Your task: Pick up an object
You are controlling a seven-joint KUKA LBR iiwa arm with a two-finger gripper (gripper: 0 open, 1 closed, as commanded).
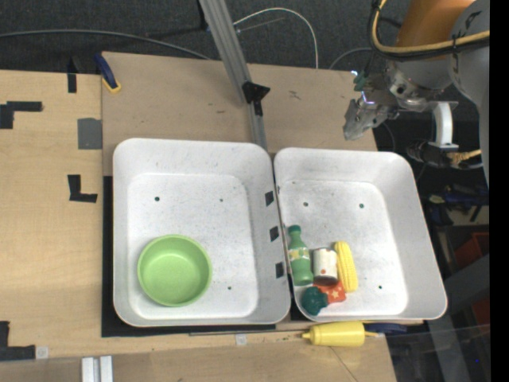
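- Camera view: gripper [359, 123] hangs above the right bin's [398, 213] far rim; finger spread unreadable.
- Corn [345, 266], green bottle [299, 256] cluster at its near-left corner, well apart.
- Bin's far half open.

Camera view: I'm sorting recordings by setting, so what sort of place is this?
Most likely a robot lab test bench, not a kitchen. Two white bins sit side by side on a plywood bench, toy food such as a corn cob lies in one, and a grey-and-orange arm hangs above.

Obscured items, camera view
Grey arm with orange band [445, 14] cut off by top-right edge; small red object [335, 294] partly hidden, unidentifiable.
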